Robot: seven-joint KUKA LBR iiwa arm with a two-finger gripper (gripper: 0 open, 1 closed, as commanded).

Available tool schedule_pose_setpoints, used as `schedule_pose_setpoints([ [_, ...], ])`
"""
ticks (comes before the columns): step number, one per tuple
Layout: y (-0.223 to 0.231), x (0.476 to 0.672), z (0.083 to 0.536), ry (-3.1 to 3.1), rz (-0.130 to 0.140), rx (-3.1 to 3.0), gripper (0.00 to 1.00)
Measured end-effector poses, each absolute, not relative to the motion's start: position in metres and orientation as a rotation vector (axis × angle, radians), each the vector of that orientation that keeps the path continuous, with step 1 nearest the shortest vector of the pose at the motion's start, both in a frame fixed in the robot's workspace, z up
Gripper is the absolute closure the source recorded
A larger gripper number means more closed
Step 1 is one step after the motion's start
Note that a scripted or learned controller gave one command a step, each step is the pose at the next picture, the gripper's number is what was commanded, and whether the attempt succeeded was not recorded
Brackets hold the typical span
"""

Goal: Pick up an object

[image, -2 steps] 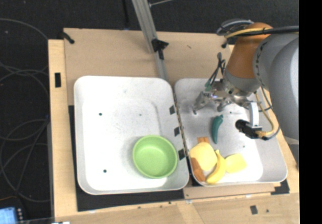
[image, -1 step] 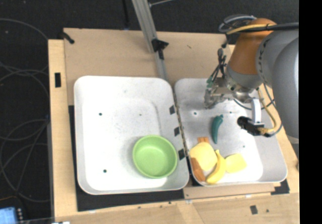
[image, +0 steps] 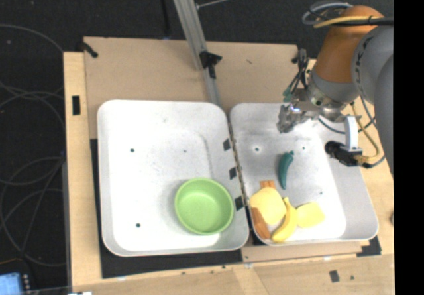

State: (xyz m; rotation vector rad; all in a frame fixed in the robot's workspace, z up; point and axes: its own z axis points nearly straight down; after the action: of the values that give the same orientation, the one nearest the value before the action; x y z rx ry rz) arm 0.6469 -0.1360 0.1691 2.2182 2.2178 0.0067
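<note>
Green bowl [image: 204, 205] in left bin [image: 159, 129]; yellow fruit [image: 285, 214] in right bin [image: 255, 129].

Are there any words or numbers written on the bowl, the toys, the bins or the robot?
No readable text anywhere.
Green bowl: plain, no writing.
Teal object, banana and the yellow pieces beside it: no labels.
Left bin and right bin: just small dark dots, not letters.
Arm's orange band and gripper: no marking clear enough to read.
</note>
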Motion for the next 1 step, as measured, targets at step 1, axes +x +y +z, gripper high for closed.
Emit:
schedule_pose_setpoints([
  [1,-0.1412,0.6477,0.2337,2.219,0.008,2.214,1.00],
])
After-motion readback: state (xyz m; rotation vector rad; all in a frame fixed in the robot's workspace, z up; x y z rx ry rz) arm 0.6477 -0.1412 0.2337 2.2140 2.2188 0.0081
